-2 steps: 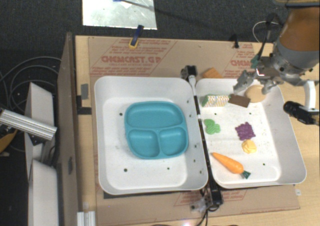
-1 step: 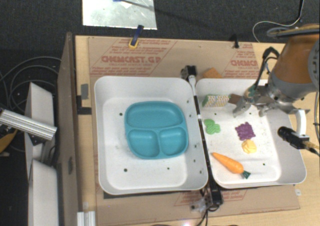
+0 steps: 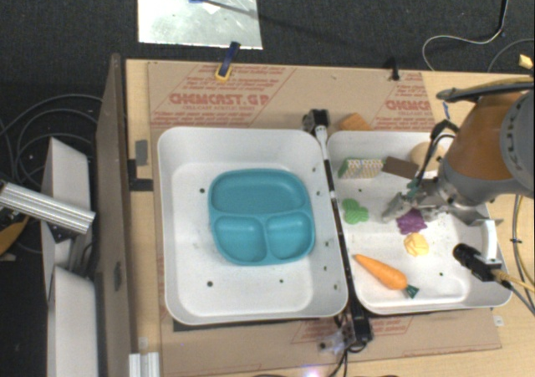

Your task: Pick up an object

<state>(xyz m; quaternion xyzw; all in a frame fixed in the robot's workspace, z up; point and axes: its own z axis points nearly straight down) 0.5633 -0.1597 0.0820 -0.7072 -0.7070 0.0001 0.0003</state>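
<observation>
My gripper (image 3: 406,205) is low inside the right bin (image 3: 435,298), reaching in from the right under the grey and orange arm (image 3: 489,150). A purple toy like a bunch of grapes (image 3: 410,221) lies directly under its tip, touching or nearly touching it. Just in front of the purple toy is a yellow lumpy toy (image 3: 415,243). A green toy (image 3: 355,213) lies to the gripper's left. An orange carrot (image 3: 382,272) rests near the bin's front wall. At the back of the bin lie a white patterned block (image 3: 361,168) and a brown piece (image 3: 400,168).
The left bin (image 3: 188,283) holds a blue divided plate (image 3: 261,215). A ridge (image 3: 332,200) separates the two bins. An orange object (image 3: 355,123) sits on the board behind the right bin. A black part on a white bracket (image 3: 478,260) hangs over the bin's right edge.
</observation>
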